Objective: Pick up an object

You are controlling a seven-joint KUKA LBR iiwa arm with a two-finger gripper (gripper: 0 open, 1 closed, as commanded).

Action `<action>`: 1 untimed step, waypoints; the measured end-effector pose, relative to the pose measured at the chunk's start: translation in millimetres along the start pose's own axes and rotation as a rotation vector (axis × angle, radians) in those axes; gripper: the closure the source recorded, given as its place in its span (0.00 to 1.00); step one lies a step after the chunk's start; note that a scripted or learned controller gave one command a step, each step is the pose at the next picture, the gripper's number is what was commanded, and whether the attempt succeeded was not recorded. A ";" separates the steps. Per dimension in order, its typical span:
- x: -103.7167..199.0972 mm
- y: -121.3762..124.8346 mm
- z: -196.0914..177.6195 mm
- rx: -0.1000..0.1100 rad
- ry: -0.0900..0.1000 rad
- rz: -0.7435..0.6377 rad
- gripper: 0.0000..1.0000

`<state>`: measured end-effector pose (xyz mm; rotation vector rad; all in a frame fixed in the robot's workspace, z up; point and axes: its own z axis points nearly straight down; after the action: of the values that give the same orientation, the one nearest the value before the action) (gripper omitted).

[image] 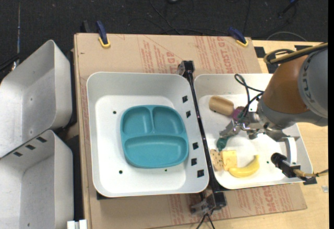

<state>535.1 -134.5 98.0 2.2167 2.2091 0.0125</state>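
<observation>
A brown cardboard-topped bench [141, 53] fills the middle of the scene, seen from above at a slant. Two shallow white bins sit side by side on it, touching along a black divider.

The left bin [99, 118] holds a teal divided plate [154, 136], lying flat near its middle, with two small compartments on the far side and one long compartment on the near side.

A grey robot arm [313, 87] with an orange band [284, 84] reaches in from the right, over the right bin [209, 83]. Its claw [229, 131] hangs low over the middle of that bin, pointing left. Whether the claw is apart or together cannot be told from this angle, and nothing can be seen clamped in it.

The things to pick up all lie in the right bin. A yellow banana [245, 169] curves along the near side. A tan cylinder [222, 105] lies on its side toward the far left of the bin. A pale yellow block [228, 158] sits just left of the banana, touching it, with a small speckled tan piece [215, 159] beside it at the bin's left wall. A small green piece [222, 143] lies just near of the claw tip. A small purple piece [238, 115] lies between the cylinder and the claw.

Two spare white bins [31, 92] stand off the bench at the left.
</observation>
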 end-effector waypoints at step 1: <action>-0.5 0.4 -11.0 -0.003 -0.002 0.001 1.00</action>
<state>535.3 -135.0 108.9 2.2160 2.2057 0.0137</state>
